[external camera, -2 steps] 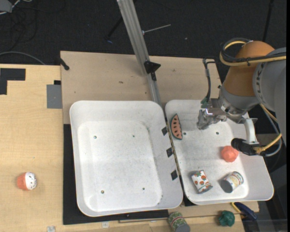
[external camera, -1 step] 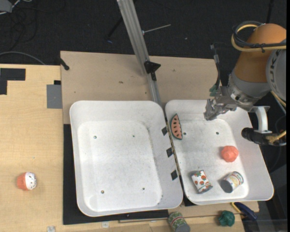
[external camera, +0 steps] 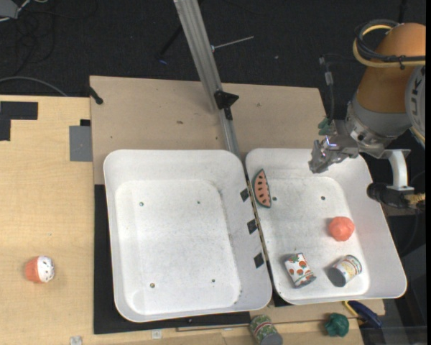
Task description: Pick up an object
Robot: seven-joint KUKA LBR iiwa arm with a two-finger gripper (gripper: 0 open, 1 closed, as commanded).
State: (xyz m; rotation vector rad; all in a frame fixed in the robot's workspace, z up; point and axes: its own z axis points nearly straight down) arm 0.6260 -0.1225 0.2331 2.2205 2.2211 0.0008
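Note:
The right bin (external camera: 377, 282) holds a watermelon-slice toy (external camera: 262, 189) leaning at its left wall, an orange-red ball (external camera: 340, 228), a small white box with red dots (external camera: 299, 270) and a tipped can (external camera: 344, 270). My gripper (external camera: 322, 158) hangs over the far edge of the right bin, above and right of the watermelon slice and well up from the ball. Nothing shows between its fingers.
The left bin (external camera: 122, 165) lies beside the right one. A slanted metal rail (external camera: 205, 56) runs down to the divider between the bins. An orange and white ball (external camera: 39, 269) sits on the wooden table at left. A green toy (external camera: 336, 325) and another can (external camera: 262, 328) lie below the bins.

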